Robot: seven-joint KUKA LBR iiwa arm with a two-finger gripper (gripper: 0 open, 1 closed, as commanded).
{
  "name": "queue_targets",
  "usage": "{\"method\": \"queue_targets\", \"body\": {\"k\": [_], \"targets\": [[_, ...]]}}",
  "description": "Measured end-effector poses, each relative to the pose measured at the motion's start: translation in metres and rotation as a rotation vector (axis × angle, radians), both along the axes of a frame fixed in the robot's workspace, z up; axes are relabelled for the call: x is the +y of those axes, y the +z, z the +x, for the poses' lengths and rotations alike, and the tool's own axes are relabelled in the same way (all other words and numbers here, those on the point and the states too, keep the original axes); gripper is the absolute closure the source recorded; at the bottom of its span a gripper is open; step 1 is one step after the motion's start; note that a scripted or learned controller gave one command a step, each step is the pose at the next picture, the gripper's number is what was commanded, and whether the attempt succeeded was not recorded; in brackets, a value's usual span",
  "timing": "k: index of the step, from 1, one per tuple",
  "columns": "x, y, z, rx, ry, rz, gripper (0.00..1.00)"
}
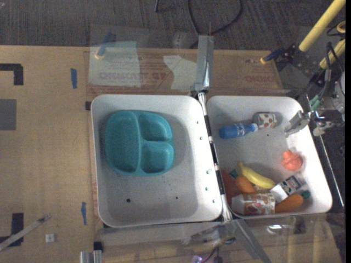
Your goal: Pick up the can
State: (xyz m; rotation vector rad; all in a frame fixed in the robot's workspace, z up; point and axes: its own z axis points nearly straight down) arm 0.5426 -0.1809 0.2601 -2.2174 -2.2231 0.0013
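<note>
The can [266, 119] is small, with a white and red patterned label. It lies on its side near the back of the right bin [323, 199], just right of a blue bottle [237, 130]. My gripper [300, 123] hangs over the right bin's far right side, a short way right of the can and apart from it. Nothing shows in the gripper.
The left bin [104, 201] holds a teal divided plate [139, 142]. At the front of the right bin lie a banana [256, 176], carrots [289, 203], a juice bottle [254, 203] and a small carton [290, 185]. A pink-orange toy [292, 160] sits below the gripper.
</note>
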Motion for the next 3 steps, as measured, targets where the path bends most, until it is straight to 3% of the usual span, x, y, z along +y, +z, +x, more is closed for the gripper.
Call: {"method": "queue_targets", "body": {"k": [1,2,3], "targets": [[-0.026,-0.1,0.011,-0.001,-0.013,-0.001,0.0],[0.008,-0.171,-0.014,-0.013,0.0,-0.004,0.0],[-0.025,-0.172,0.045,-0.009,-0.087,0.0,0.0]]}}
